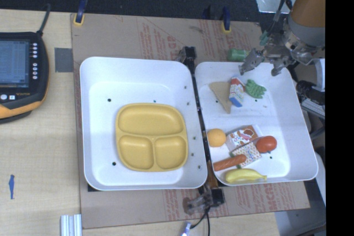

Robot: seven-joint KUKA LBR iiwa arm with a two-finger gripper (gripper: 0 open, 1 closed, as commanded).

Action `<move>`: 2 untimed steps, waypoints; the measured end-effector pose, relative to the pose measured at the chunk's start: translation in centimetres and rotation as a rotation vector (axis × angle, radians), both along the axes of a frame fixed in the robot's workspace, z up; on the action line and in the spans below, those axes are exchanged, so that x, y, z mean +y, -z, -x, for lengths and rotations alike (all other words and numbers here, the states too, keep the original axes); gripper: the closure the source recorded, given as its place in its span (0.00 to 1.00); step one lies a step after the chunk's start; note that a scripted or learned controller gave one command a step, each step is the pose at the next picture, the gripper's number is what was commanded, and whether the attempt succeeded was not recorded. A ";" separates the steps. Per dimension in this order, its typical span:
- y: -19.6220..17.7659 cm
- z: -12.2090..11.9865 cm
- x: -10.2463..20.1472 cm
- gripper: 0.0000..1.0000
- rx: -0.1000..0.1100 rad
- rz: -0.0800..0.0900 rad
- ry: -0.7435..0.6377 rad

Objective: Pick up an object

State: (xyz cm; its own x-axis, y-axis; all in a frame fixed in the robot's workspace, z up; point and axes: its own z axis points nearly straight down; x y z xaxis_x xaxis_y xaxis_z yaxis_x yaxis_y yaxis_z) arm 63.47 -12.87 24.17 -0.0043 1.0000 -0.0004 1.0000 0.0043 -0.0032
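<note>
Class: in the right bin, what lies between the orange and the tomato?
In the camera view, a small patterned box lies between the orange and the tomato.

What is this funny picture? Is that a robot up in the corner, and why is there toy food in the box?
Yes, that is a robot arm, grey and orange, reaching in from the right. One camera above the bench looks down at a slant. At the arm's end is its gripper, two open fingers for grabbing things. It hovers over the top of the right bin and holds nothing. That white bin has toy food: a banana, a tomato, an orange, a carrot, a small carton and a green piece. The left bin holds a yellow divided plate. The robot's job is to pick one thing up.
</note>
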 end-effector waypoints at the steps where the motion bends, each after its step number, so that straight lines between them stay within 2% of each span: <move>1: 13.8 -1.7 3.1 0.00 -0.005 0.003 0.000; 2: 14.4 -2.4 2.1 0.00 -0.008 0.003 0.001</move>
